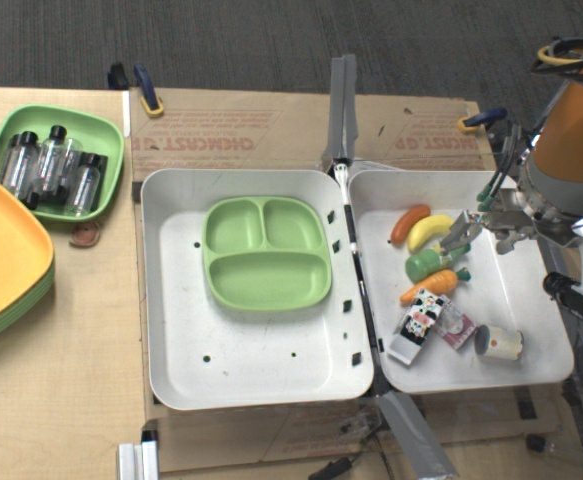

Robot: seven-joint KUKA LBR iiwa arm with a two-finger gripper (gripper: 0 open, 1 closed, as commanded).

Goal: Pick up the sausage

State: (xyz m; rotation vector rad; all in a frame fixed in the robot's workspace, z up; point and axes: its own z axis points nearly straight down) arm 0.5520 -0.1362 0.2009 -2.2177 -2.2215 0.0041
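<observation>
I see the sausage (409, 223) lying in the far part of the right bin (531, 368), an orange-red piece touching the banana (430, 231) on its right side. Just nearer than both sit a green toy vegetable (426, 264) and a carrot (431, 284), then a black-and-white carton (417, 325), a pink packet (459, 333) and a small cup (499, 343) toward the near edge.

The gripper (463, 233) hangs to the right of the banana, over the green vegetable's end, and whether its claw is released or clenched I cannot tell from this angle; nothing is visibly between its tips.

My worry is the crowding. The banana lies between the gripper and the sausage, so a descent from here would likely land on the banana or the green piece instead. Even once I am over the sausage, a finger could wedge against the banana and drag both, or nudge the sausage toward the bin's far wall. Its rounded shape looks prone to slipping from an off-centre pinch. The divided green plate (267, 253) in the left bin is well clear.
</observation>
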